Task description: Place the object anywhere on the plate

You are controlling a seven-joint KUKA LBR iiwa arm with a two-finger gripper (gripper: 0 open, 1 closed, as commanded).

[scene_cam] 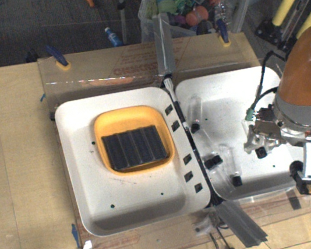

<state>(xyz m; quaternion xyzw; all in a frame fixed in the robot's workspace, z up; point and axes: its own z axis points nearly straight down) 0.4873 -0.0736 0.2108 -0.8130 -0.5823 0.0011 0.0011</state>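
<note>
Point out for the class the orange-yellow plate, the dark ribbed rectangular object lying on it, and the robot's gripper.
orange-yellow plate (pixel 128 117): camera view, bare upper rim, left bin.
dark ribbed rectangular object (pixel 134 148): camera view, centre of its ridged top.
gripper (pixel 259 144): camera view, between its fingertips, over the right bin.

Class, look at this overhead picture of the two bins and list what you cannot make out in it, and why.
1. The gripper over the right bin: too small and cluttered to tell whether it is open or holds anything.
2. The clear things in the right bin: transparent, so their shapes blur into the white floor.
3. The arm: cut off by the right edge.
4. The dark block on the yellow plate: its make is unclear.
</note>
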